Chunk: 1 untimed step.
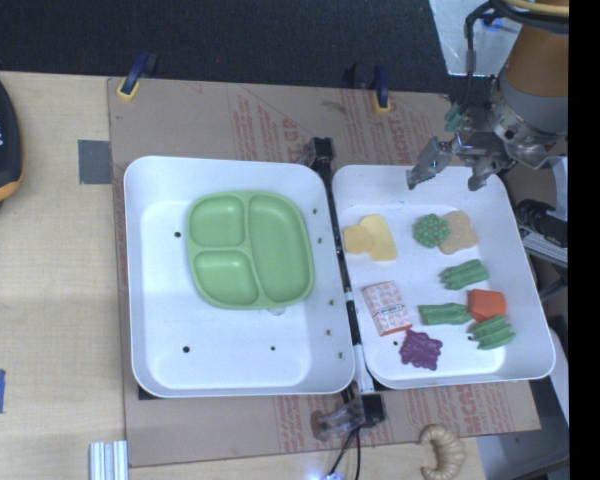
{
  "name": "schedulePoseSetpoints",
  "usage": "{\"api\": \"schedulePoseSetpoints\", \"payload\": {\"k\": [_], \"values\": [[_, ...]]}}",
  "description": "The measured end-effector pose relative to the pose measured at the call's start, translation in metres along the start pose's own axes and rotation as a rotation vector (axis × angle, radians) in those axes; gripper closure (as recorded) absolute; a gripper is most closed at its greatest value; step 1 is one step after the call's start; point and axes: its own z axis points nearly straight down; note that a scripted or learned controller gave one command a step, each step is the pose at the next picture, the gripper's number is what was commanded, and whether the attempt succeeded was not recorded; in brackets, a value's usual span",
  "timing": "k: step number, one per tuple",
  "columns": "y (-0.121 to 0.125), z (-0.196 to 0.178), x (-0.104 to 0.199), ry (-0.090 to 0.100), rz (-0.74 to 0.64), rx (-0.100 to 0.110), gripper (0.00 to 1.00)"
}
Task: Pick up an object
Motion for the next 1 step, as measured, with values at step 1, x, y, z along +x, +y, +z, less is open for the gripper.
{"api": "schedulePoseSetpoints", "payload": {"k": [1], "values": [[-0.072, 0.1915, -0.043, 0.003, 0.005, 0.014, 0.0]]}}
